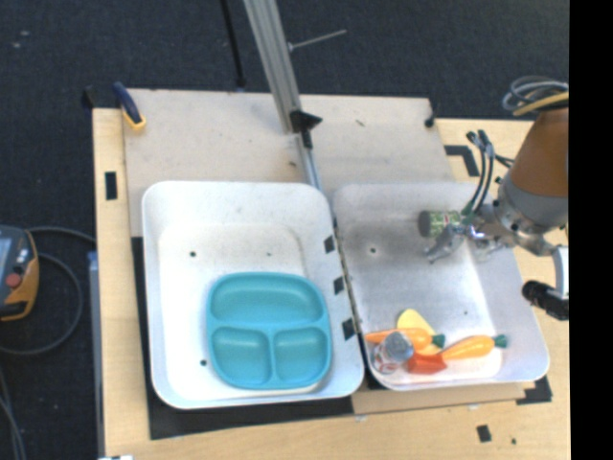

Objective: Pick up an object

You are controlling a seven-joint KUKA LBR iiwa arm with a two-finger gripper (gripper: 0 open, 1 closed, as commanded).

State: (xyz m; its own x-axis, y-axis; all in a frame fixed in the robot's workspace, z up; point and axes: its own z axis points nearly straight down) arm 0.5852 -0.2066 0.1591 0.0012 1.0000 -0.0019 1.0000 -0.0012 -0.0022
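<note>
A dark carpet [57, 27] surrounds the pale wooden bench [220, 132]. The left bin [172, 218] holds a blue divided tray [269, 330]. The right bin [383, 218] has toys [433, 343] heaped in its near corner. Above its far side, the gripper [448, 238] seems to clamp a small greenish object [439, 222], though blur hides the fingers.

The arm [541, 166] reaches in from the right edge, its orange band above a grey wrist. The wrist bends left and downward, with cables looping over its top. The gripper [439, 249] points left and down, its two thin metal fingers [446, 244] slightly spread.
</note>
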